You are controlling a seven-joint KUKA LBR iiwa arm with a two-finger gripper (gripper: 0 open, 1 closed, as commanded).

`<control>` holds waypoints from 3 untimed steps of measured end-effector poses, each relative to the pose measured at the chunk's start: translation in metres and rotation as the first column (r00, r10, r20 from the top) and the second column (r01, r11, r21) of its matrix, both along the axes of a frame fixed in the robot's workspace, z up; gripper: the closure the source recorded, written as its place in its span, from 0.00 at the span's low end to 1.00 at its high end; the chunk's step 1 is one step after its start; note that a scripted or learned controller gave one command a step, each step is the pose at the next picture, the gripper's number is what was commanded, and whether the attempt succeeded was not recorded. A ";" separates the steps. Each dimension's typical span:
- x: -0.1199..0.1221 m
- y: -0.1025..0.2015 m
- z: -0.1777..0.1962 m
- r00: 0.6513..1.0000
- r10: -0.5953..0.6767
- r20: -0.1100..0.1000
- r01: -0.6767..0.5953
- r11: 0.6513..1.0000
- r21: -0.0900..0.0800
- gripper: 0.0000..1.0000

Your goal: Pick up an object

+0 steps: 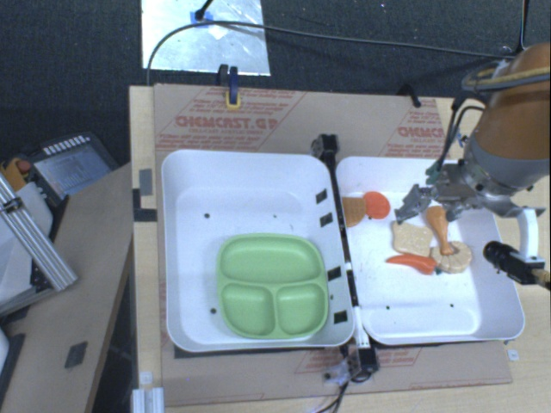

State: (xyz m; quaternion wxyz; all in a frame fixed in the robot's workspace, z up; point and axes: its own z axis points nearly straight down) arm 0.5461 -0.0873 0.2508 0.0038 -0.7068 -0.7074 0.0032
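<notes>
Several toy foods lie in the right bin [430,317]. A red round piece [375,203] sits beside a brown wedge [353,211]. Further right are a pale bread slice [411,237], a tan drumstick [439,226], an orange-red pepper [411,263] and a beige round biscuit [457,256]. My gripper [441,198] hangs low over the bin's back right part, just above the drumstick's upper end and the bread slice. The view does not show whether it touches the drumstick.
The left bin [185,175] holds a green three-compartment plate [274,284]. A black divider strip [337,231] runs between the bins. A black part [508,261] sticks in at the right bin's right rim. The grey and orange arm [516,119] fills the upper right.
</notes>
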 end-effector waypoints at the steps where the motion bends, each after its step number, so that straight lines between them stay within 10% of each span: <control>1: 0.002 0.000 0.006 1.000 0.002 0.012 -0.002 1.000 -0.001 0.00; 3: -0.003 0.002 -0.080 1.000 0.000 0.007 0.000 1.000 0.000 0.00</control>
